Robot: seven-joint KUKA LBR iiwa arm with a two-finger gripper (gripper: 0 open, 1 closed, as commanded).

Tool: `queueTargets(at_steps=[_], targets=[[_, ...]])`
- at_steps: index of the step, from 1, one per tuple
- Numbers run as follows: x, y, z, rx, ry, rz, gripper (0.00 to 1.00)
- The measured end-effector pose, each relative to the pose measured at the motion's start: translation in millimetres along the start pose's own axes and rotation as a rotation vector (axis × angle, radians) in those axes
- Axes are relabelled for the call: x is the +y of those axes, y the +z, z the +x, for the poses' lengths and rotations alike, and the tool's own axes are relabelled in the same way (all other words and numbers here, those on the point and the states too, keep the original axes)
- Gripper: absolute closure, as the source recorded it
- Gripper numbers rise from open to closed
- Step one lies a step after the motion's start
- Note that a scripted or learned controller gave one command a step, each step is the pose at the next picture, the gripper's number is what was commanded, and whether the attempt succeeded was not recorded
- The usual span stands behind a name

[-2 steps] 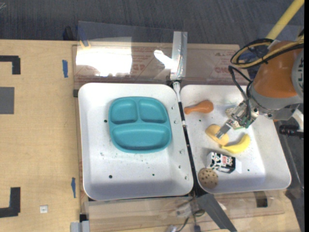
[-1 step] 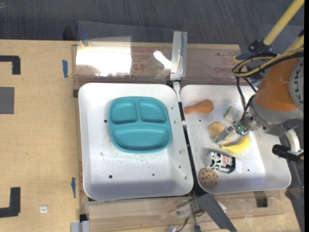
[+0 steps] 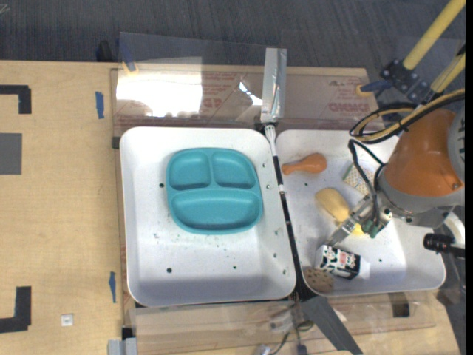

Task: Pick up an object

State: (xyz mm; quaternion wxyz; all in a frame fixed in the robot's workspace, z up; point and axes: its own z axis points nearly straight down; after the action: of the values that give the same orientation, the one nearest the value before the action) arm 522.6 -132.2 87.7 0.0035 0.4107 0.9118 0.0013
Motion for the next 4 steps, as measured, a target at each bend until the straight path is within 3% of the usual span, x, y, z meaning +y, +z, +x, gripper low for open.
queueTargets(at_steps=[1, 2, 3, 4], targets=[[50, 0, 1, -0.001, 0.02, -0.002, 0.0], [79, 1, -48, 0.0, 0.07, 0.001, 0.0], [82, -12, -49, -0.007, 0.068, -0.007, 1.0], [138, -103, -19, -0.003, 0.119, -0.008, 1.0]])
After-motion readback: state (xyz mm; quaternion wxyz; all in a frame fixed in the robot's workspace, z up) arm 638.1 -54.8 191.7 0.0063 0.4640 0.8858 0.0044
